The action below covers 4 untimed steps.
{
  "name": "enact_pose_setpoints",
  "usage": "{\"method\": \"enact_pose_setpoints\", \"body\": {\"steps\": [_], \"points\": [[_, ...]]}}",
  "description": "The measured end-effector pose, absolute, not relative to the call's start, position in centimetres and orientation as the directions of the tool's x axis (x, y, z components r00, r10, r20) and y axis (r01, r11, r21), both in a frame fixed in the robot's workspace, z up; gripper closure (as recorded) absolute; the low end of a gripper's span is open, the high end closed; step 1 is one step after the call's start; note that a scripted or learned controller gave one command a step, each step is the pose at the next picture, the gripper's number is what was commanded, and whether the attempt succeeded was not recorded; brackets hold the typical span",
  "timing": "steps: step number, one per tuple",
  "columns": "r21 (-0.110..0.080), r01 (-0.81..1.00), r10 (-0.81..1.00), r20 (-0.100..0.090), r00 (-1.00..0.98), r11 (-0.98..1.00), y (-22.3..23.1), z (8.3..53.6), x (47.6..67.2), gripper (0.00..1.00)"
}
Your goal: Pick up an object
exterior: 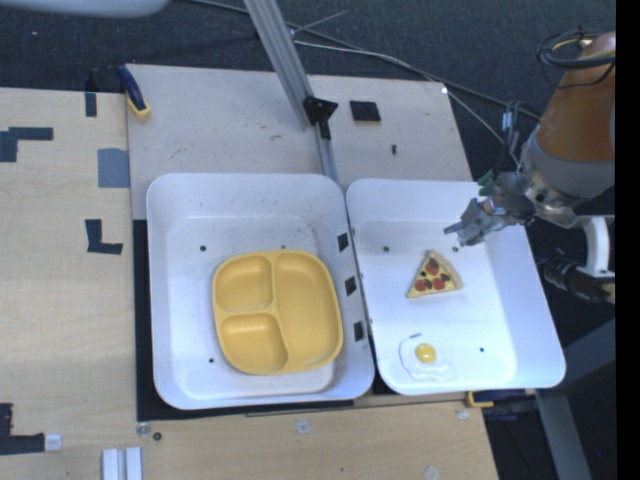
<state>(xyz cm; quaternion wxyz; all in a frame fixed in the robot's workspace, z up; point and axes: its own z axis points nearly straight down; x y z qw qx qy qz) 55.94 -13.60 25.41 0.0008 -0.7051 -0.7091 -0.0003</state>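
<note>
From the overhead camera, the toy pizza slice [434, 275] lies flat near the middle of the right bin [530, 308], with a toy fried egg [424, 355] nearer the front wall; the slice looks light, stiff and thin, so I'd guess it wants pinching across its two long edges, and may skid on the smooth floor. The gripper [466, 230] hangs just up and right of the slice, touching nothing, holding nothing, its fingers seemingly parted a little. A yellow divided plate [277, 311] sits in the left bin [180, 268].

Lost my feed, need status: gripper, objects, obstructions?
Gripper above right bin, holding nothing. Pizza slice and fried egg lie free. Nothing in the way.
</note>
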Motion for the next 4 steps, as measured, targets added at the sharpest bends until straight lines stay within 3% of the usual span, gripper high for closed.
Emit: {"method": "enact_pose_setpoints", "body": {"steps": [2,4], "points": [[-0.003,1.000,1.000,0.002,-0.007,0.007,-2.3,25.6,54.2,1.00],[-0.005,1.000,1.000,0.000,-0.006,0.006,8.5,22.3,51.8,1.00]]}}
